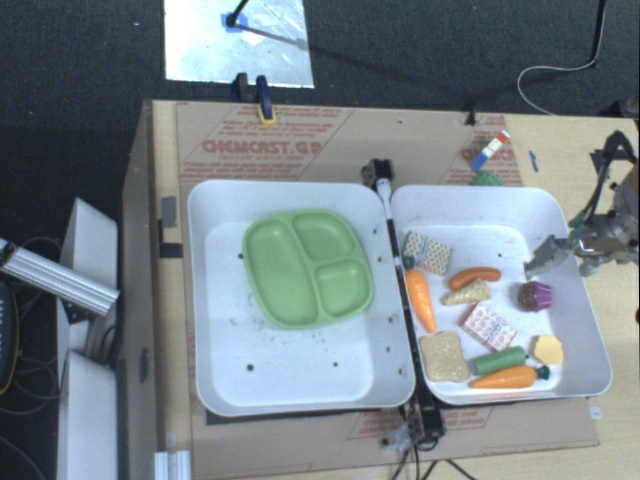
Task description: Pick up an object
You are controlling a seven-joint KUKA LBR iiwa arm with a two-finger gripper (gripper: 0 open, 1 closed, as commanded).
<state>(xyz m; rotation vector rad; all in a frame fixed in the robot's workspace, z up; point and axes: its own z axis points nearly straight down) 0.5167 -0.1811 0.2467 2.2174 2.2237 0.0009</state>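
The right bin [500, 213] holds several toy foods. Among them are a checkered cracker [428, 252], a sausage [474, 277], a carrot [421, 300], a pale wedge [467, 293], a red-patterned packet [489, 325] and a bread slice [444, 356]. Along the bin's front lie a green cucumber [498, 359], a second carrot [508, 377] and a yellow cheese piece [547, 349]. A purple cupcake [534, 295] sits near the right wall. My gripper [560, 250] hangs over the bin's right rim, just above and right of the cupcake, with nothing seen in it.
The left bin [215, 298] holds a green divided plate [308, 268]. A black clip [380, 173] sits where the bins meet at the back. On the cardboard behind lie a red-and-blue item [490, 153] and a small green one [488, 178]. A cable [560, 68] loops at the back right.
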